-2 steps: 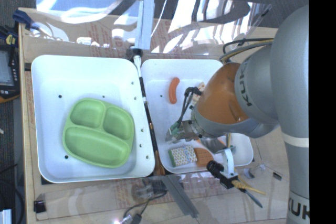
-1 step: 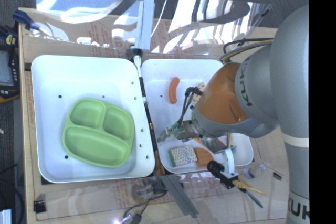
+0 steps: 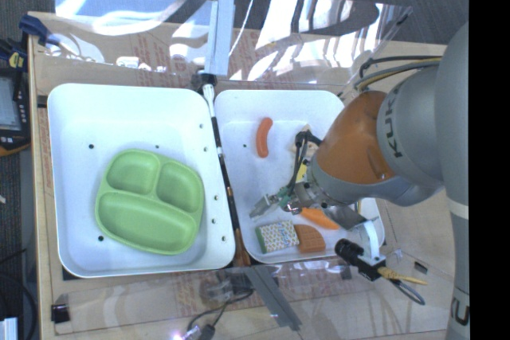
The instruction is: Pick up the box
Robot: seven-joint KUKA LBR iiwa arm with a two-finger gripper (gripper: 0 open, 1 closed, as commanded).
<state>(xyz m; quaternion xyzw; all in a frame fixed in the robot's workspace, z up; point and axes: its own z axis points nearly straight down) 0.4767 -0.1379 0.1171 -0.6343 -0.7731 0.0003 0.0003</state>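
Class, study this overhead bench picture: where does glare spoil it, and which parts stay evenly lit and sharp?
In the camera view, glare streaks the clear panel behind the bins; the green tray, sausage and box stay evenly lit and fairly sharp.

The grey arm (image 3: 430, 123) enters from the right edge of the frame and bends down toward the lower centre, filling most of the right side. Its orange band (image 3: 355, 143) sits right of centre, just above the grey wrist section, which points toward the lower left. The gripper (image 3: 279, 203) hangs below the wrist, slightly right of and below the frame's centre, with metal parts angled to the left.
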